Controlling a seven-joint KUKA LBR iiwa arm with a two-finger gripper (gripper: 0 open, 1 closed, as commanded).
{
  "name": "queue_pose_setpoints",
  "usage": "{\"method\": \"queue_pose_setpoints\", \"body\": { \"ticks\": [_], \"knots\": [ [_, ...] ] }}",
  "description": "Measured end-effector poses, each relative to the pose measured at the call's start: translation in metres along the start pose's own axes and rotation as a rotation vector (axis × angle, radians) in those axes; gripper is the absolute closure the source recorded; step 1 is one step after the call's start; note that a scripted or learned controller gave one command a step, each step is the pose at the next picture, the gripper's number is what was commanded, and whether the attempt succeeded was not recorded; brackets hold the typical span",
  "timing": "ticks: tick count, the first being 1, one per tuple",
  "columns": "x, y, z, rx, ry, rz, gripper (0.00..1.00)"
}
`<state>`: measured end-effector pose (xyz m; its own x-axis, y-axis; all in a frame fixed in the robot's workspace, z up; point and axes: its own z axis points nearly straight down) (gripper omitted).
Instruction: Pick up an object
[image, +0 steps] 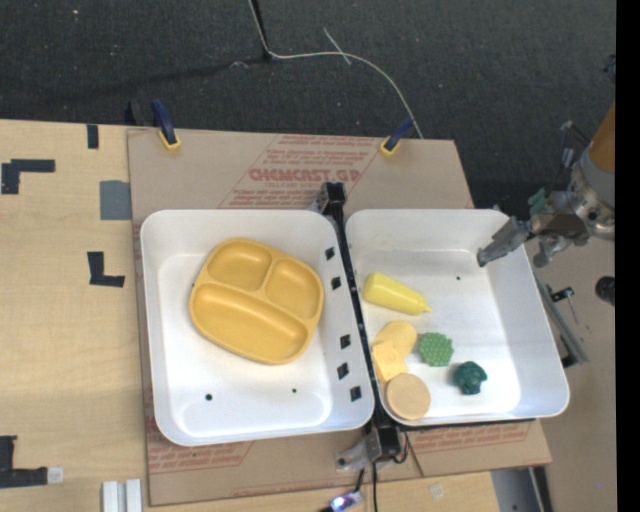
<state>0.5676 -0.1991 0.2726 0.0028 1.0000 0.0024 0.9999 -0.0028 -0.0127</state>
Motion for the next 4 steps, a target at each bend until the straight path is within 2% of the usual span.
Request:
{"method": "queue_pose_setpoints", "body": {
  "ticks": [1,3,4],
  "knots": [
    [0.001,0.002,-0.007,-0.011,-0.003,-0.004,0.00],
    [-0.001,-0.006,0.118,-0.005,-0.002,-0.003,0.00],
    [0.001,-0.013,0.165,-0.006,-0.002,-0.004,0.00]
  ]
}}
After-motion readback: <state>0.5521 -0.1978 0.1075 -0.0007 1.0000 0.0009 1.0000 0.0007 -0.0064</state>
